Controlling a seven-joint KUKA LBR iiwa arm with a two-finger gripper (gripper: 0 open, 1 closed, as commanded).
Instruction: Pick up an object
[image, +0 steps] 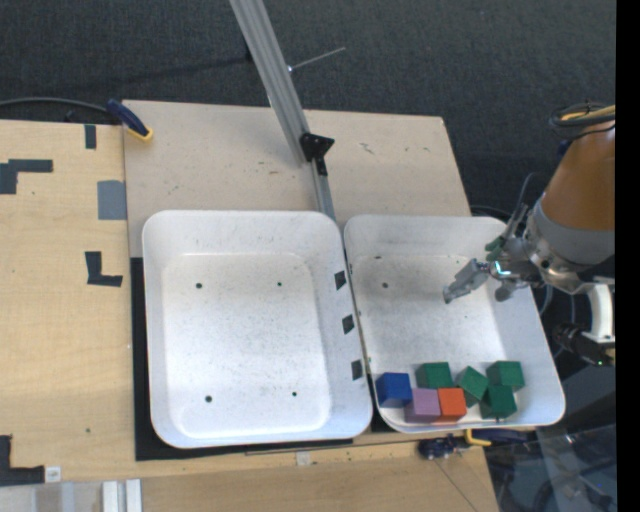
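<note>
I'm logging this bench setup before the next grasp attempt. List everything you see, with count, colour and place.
Shallow plastic bins: 2, white, side by side on the bench; left bin, right bin.
Green blocks: 4, in the right bin's near corner, e.g..
Blue block: 1, leftmost of the cluster.
Purple block: 1, beside the blue one.
Orange block: 1, right of the purple one.
Metal rail: 1, grey, slanting above the bins.
Clamp: 1, blue and yellow, far-left bench edge.
Arm: 1, grey and orange; gripper over the right bin, apart from the blocks.
</note>
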